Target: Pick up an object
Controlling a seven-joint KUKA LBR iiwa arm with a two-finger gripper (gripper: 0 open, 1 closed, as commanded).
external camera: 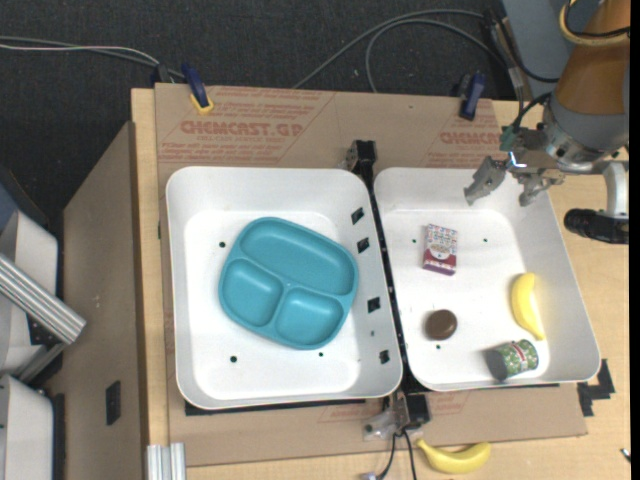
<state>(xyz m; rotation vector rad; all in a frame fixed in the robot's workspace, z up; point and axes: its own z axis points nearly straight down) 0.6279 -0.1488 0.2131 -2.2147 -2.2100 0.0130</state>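
Two shallow white bins sat side by side on a cardboard-covered table [250,118]. The left bin [190,268] held a teal divided plate [288,282], lying flat near its middle. The right bin [560,268] held four small things: a red and white card box [440,248] lay toward the upper middle, a round brown disc [441,324] lay below it, a yellow banana [527,305] lay along the right side, and a green-labelled can [514,358] lay on its side near the bin's lower right corner, just below the banana. All four were apart from one another. The grey arm [590,78] reached in from the right, and the gripper [507,182] hung above the upper right part of the right bin, well apart from the box and the other things. Its fingers [482,183] were spread, with nothing between them. A second banana [455,456] lay outside the bins, on the table's front edge below the right bin. Blue clamps [196,88] gripped the cardboard's far edge, and cables trailed over the dark floor behind.
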